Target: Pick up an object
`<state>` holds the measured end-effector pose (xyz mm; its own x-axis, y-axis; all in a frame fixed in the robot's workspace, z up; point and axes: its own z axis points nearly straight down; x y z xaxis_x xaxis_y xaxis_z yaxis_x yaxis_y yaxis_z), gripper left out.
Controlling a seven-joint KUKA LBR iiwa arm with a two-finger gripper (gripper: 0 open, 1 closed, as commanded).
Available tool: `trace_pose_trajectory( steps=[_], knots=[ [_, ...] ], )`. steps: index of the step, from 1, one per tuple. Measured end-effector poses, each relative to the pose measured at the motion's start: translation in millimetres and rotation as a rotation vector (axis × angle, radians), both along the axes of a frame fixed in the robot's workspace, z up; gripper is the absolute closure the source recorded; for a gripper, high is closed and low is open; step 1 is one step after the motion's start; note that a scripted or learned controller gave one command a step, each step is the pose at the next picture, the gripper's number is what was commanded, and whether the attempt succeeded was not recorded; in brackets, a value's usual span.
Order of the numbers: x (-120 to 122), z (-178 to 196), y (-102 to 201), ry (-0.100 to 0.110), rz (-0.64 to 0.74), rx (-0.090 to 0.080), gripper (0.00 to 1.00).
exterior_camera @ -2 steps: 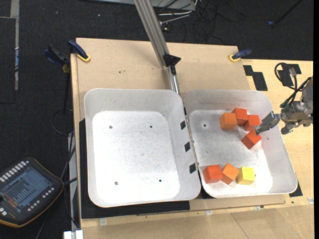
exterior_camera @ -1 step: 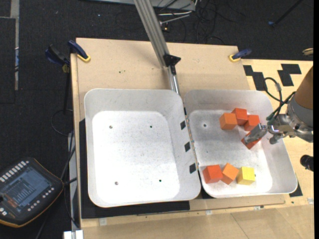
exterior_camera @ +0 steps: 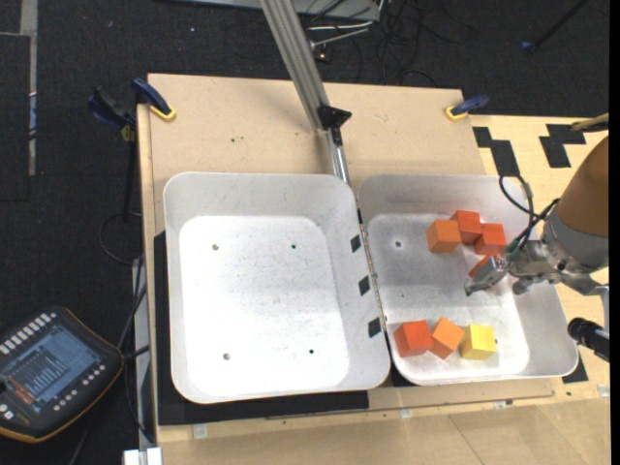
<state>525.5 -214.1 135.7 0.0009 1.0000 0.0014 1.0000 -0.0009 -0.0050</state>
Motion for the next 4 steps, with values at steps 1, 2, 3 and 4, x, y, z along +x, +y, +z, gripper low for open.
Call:
trace_pose_trajectory(
  steps=[1,2,3,4],
  knots=[
    [2,13,0,-0.007,0.001,-0.003,1.00],
    [11,61,4,-0.012,0.004,-0.004,1.00],
    [16,104,0,-0.012,0.004,-0.005,1.00],
    [18,137,0,-0.011,0.004,-0.004,1.00]
  ],
)
